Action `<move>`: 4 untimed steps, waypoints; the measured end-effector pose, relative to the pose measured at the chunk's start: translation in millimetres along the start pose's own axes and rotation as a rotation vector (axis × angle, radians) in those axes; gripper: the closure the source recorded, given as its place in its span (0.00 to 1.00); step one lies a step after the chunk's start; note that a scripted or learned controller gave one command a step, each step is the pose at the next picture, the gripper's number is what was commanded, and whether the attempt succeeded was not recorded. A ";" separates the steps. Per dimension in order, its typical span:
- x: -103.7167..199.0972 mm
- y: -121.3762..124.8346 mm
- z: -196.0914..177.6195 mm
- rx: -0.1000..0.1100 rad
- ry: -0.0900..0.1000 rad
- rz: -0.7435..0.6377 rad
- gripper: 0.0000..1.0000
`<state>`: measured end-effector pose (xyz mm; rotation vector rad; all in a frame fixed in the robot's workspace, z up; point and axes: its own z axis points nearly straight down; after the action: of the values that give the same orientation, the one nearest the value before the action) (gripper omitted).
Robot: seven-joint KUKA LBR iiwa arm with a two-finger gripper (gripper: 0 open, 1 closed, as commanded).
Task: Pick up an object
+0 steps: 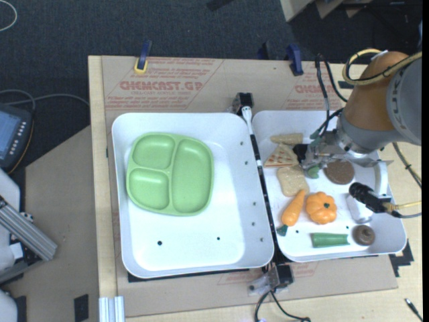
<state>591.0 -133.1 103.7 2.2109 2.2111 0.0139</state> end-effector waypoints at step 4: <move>52.7 12.8 -117.8 0.014 0.005 -0.006 1.00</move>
<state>601.9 -80.0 221.5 2.2143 2.2268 0.0041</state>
